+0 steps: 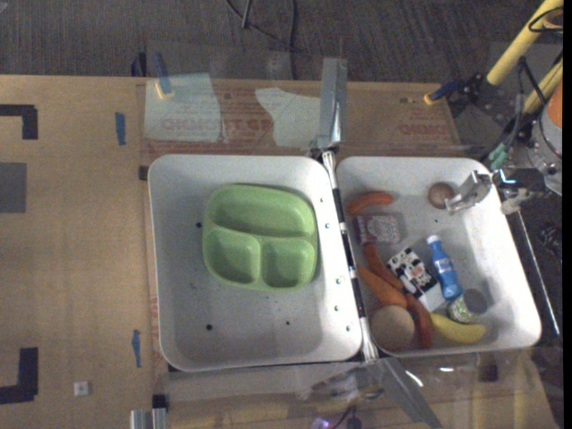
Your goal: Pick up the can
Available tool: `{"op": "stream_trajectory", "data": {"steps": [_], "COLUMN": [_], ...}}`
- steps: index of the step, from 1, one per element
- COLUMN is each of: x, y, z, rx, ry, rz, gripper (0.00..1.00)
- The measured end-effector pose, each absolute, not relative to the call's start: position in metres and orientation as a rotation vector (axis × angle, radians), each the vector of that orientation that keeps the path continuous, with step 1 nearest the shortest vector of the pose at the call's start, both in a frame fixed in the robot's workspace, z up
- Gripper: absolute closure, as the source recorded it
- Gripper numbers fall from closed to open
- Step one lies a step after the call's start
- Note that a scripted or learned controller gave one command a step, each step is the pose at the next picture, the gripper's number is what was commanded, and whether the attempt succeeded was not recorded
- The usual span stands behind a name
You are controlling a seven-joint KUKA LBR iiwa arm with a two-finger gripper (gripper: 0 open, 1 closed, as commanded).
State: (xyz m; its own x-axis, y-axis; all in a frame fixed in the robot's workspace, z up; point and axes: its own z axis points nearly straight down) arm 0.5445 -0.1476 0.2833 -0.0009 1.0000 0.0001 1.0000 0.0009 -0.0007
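Observation:
The can [468, 305] lies on its side near the front right corner of the right bin [509, 239]. It is small, with a greenish body and a grey end, and it touches the banana [459, 332] and the foot of the blue bottle [444, 269]. My gripper [483, 189] hangs over the bin's back right part, beside a brown round object [440, 194]. It is well behind the can, and nothing shows in its grasp.
The right bin also holds an orange sausage [370, 202], a small pouch [382, 229], a carrot [379, 276], a black-and-white carton [411, 270], a round tan fruit [393, 326] and a red sausage [421, 323]. The left bin [179, 311] holds a green divided plate [261, 236].

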Motion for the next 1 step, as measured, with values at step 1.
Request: {"op": "stream_trajectory", "data": {"steps": [1], "x": [0.5982], "y": [-0.1700], "z": [0.2458], "rx": [-2.459], "ry": [-1.960], "rz": [-0.002], "gripper": [0.00]}}
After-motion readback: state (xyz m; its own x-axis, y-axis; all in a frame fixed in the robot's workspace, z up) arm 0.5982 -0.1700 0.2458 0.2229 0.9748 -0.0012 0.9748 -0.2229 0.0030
